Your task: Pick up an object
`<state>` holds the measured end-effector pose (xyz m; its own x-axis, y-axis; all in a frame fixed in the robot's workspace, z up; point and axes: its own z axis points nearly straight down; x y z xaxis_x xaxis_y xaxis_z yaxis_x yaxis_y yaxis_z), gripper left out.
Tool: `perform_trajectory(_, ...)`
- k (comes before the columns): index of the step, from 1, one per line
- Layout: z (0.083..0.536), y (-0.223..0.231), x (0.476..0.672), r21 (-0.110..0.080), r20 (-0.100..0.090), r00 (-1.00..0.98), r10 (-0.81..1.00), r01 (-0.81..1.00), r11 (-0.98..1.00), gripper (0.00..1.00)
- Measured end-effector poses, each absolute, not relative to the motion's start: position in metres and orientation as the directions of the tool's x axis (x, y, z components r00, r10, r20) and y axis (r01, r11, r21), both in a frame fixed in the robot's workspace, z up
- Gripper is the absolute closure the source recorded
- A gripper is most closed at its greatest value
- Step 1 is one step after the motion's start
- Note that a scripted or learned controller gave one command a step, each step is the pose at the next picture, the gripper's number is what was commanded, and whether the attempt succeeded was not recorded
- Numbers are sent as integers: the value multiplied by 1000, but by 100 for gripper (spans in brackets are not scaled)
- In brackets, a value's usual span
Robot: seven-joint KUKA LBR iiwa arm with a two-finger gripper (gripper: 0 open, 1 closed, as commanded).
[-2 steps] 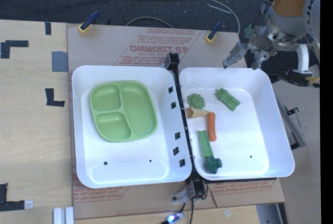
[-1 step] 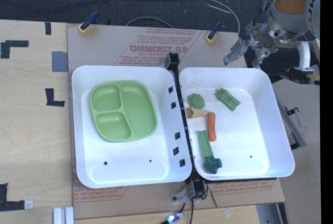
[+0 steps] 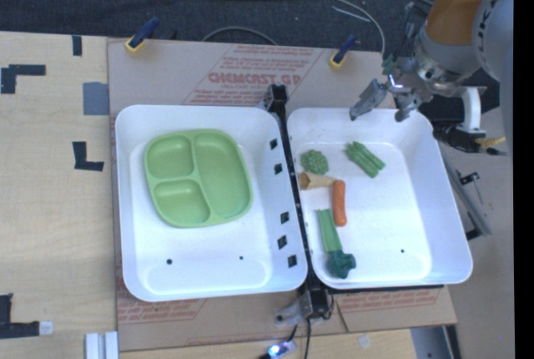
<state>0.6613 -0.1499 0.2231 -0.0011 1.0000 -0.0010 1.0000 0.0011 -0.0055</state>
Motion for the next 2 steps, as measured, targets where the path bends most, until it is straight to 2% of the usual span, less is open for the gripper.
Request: perform_trajectory(2, 106, -153, 653, -7, -1, -2, 1000, 1000, 2, 0)
